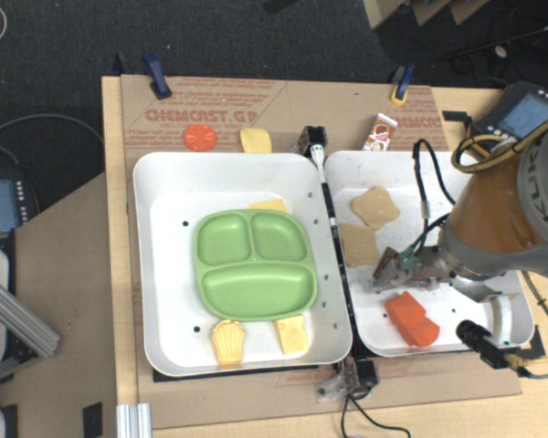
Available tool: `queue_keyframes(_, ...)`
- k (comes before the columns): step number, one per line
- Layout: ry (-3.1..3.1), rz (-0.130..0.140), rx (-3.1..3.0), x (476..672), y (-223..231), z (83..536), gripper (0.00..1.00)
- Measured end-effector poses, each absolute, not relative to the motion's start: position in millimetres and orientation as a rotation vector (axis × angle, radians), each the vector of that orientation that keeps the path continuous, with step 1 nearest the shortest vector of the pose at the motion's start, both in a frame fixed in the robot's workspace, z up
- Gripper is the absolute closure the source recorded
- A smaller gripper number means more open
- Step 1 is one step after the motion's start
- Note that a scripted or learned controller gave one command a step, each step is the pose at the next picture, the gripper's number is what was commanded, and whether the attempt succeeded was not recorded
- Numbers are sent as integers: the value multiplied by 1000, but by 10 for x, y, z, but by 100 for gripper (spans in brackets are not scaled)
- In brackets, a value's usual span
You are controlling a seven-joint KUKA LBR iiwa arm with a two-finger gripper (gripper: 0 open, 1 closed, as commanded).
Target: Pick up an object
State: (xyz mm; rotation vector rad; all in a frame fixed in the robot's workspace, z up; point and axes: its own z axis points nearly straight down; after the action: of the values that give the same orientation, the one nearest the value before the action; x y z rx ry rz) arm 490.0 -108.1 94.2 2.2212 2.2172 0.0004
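The orange block [412, 319] lies in the right bin [521, 322], just below the claw [390, 270] and apart from it. Whether the claw is spread or pressed together, I cannot tell. The tan slab [357, 244] sits just above-left; a descent there risks grabbing it or striking bare floor.

My arm [502, 213] enters from the right side of the view, its orange band sitting above the grey wrist. The wrist bends down and leftward, placing my end effector [390, 270] low, with the dark fingers [384, 265] angled to the left. Cables loop along the arm's upper side.
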Motion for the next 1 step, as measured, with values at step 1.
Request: queue_keyframes(1, 2222, 3, 2215, 5323, -981, 841, 0)
